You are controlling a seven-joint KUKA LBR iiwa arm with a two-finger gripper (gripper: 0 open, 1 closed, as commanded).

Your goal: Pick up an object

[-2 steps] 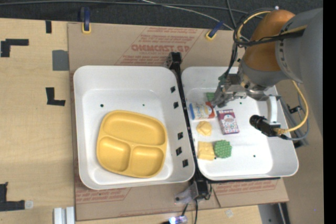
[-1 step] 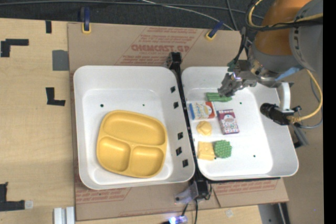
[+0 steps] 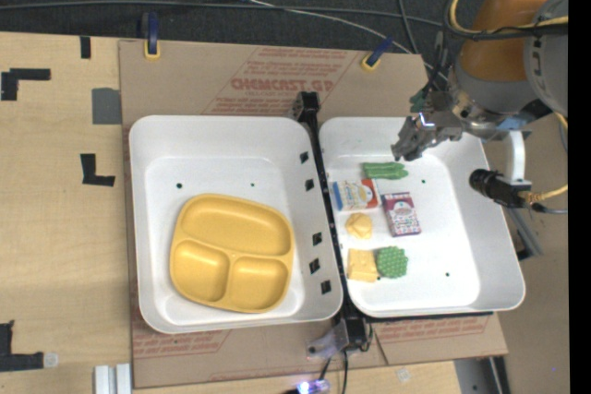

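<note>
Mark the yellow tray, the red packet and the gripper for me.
yellow tray (image 3: 231, 226): camera view, floor of its large upper compartment.
red packet (image 3: 401, 214): camera view, middle of its printed face.
gripper (image 3: 406, 149): camera view, between its fingertips.

Grey arm (image 3: 545, 60), bulbous orange band above wrist. Thin black and yellow cables loop over orange section. Dark metallic gripper (image 3: 406, 148) at end. Black cylindrical part on white bracket beside wrist.

The grey arm (image 3: 517, 60), orange band above its wrist, reaches in from the right, its gripper (image 3: 407, 147) angled down and leftward.
</note>
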